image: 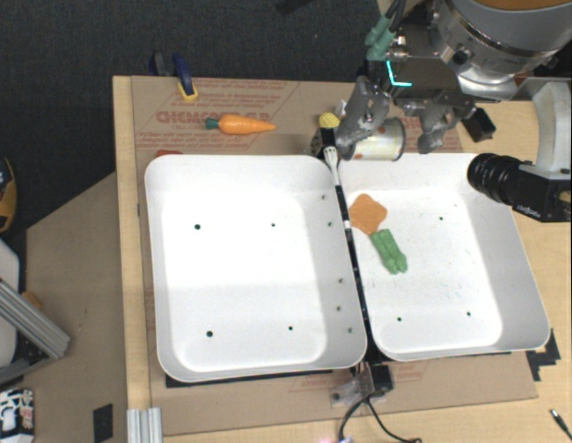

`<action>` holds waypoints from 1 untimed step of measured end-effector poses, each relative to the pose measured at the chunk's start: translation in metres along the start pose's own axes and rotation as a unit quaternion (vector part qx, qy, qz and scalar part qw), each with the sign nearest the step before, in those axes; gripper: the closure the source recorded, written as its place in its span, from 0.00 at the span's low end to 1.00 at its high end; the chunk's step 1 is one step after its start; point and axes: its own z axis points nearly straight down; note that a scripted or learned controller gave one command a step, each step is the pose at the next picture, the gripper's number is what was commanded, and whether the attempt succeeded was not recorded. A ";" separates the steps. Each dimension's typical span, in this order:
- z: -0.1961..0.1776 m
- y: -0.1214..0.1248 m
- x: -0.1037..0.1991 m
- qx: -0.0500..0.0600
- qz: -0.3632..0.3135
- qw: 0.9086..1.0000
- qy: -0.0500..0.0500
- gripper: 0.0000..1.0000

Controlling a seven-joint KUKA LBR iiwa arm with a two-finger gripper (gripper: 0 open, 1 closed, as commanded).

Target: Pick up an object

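Two white bins are set side by side on a cardboard sheet on the tabletop. In the right bin a small toy is seen: an orange blob with a green stem, call it the veggie. It's lying flat near the bin's left wall, up toward the far half. Its long axis is run on a diagonal, orange end pointed up-left toward the divider between the bins, green end pointed down-right toward the middle of the bin. The two parts are joined, touching each other, and nothing else is touching them.

The left bin is shown with just a few dark dots on its floor.

The claw is parked over the far rim of the right bin, right about at the corner where the bins meet. It's well apart from the veggie, up and behind it. Something pale and cylindrical is seen at the claw, but honestly it can't be told whether that's part of the hardware or an object, and whether the claw is spread or closed can't be made out from this angle.

Outside the bins, a carrot is laid on the cardboard behind the left bin, tip pointed right, green top to the left. A blue-and-yellow clamp is spotted further back-left.
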 end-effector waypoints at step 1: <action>-0.011 0.001 0.000 -0.002 0.000 1.000 0.000 1.00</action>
